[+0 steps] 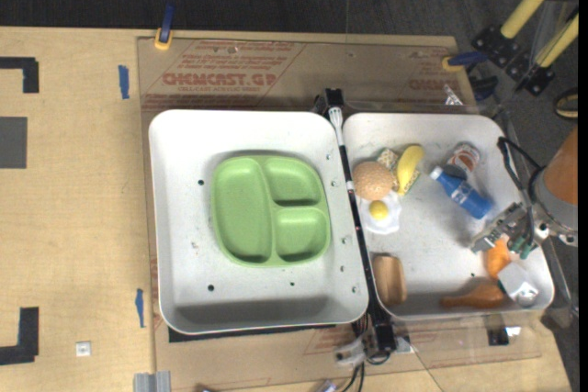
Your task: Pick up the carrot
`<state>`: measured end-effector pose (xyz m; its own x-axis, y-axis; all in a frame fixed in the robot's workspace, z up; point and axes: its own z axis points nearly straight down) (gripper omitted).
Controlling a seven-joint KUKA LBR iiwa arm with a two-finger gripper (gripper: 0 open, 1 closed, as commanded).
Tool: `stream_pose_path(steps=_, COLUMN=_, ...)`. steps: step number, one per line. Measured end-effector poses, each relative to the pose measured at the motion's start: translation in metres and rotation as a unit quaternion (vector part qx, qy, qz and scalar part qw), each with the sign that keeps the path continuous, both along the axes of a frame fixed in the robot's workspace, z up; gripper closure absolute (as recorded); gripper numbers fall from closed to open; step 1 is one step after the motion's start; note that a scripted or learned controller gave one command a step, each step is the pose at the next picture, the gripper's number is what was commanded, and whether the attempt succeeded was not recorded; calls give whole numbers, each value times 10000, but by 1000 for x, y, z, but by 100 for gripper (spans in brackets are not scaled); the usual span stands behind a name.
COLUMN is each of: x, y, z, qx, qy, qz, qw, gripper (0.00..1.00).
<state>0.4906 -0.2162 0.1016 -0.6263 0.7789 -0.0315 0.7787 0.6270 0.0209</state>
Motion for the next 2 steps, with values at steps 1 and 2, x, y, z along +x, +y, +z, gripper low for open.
stream_pose_path(steps=1, x=-8, y=58, z=51, qx=37, qy=129, qz=402, qw=9991, gripper=100)
stream_pose_path(steps=2, x=8, y=134, z=121, qx=41, qy=126, qz=705, qw=9974, gripper=100)
